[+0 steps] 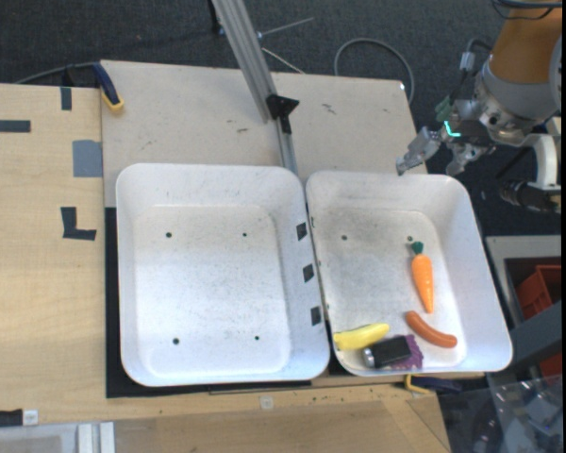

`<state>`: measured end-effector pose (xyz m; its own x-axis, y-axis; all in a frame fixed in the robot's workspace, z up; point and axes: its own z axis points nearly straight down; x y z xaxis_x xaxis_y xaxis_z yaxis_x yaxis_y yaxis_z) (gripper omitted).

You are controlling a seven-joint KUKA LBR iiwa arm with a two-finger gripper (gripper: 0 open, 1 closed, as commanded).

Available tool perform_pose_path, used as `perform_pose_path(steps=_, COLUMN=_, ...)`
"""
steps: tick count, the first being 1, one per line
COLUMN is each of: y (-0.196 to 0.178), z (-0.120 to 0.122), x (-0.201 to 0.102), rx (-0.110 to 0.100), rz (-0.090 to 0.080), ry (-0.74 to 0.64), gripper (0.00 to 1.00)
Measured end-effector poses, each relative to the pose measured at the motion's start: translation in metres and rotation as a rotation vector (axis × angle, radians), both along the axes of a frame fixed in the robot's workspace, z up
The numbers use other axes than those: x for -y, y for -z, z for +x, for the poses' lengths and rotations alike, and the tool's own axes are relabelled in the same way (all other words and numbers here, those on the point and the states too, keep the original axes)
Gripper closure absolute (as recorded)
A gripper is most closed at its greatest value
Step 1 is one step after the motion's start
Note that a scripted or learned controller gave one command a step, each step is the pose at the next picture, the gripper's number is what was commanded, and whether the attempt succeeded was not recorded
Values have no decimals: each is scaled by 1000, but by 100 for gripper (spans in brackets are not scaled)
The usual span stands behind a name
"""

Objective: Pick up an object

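1. Your grey two-finger gripper (432, 153) hovers above the right white bin's (472, 225) far rim, fingers apart, nothing between them.
2. Your orange toy carrot (422, 278) lies in that bin, well apart from the gripper.

We see 2 white bins (212, 182) side by side on a pale bench top (189, 111), itself set against a light wood surface (28, 253) patched with dark tape to the bins' left. Beyond the bench lies dark carpet (123, 12), crossed by a slanting metal post (250, 45) and a looping cable (368, 55).
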<state>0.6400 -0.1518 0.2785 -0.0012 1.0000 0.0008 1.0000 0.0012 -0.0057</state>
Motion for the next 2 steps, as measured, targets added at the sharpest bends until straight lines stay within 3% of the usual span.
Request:
perform_pose_path(steps=1, y=-3, z=1, x=0, rx=4, rz=-1, ry=-1, gripper=0)
perform_pose_path(steps=2, y=41, z=0, x=-5, rx=0, rz=-1, ry=-1, gripper=0)
